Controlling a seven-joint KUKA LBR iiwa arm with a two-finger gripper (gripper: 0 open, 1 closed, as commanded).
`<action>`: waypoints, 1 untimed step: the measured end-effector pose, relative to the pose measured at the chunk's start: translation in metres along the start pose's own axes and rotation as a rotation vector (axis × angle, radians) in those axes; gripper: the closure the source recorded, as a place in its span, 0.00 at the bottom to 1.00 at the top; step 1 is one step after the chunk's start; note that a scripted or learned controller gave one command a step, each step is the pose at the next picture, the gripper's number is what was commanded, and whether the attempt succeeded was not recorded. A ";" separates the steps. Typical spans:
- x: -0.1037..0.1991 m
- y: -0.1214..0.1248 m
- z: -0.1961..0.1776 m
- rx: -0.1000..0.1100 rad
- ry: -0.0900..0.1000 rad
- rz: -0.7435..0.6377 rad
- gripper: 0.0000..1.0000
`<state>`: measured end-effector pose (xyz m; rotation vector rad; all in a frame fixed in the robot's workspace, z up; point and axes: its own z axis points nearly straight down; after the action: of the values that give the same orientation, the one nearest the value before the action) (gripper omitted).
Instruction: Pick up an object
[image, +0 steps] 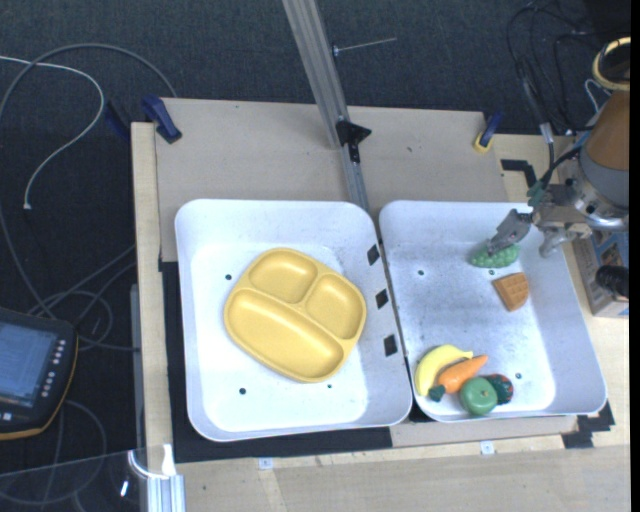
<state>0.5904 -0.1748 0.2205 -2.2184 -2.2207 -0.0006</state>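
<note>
Camera view — arm cut off right.

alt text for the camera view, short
The gripper is over the right bin, beside a green item; an orange block, banana, carrot and green round toy lie nearer. A yellow divided plate fills the left bin.

Yellow divided plate lies in my left bin. Blue clamps grip bench corners. Handheld pendant sits far left, cables looping on dark floor.
</note>
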 end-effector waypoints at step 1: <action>0.000 0.000 0.000 0.000 0.000 0.000 0.00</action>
<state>0.5904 -0.1748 0.2205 -2.2180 -2.2213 -0.0001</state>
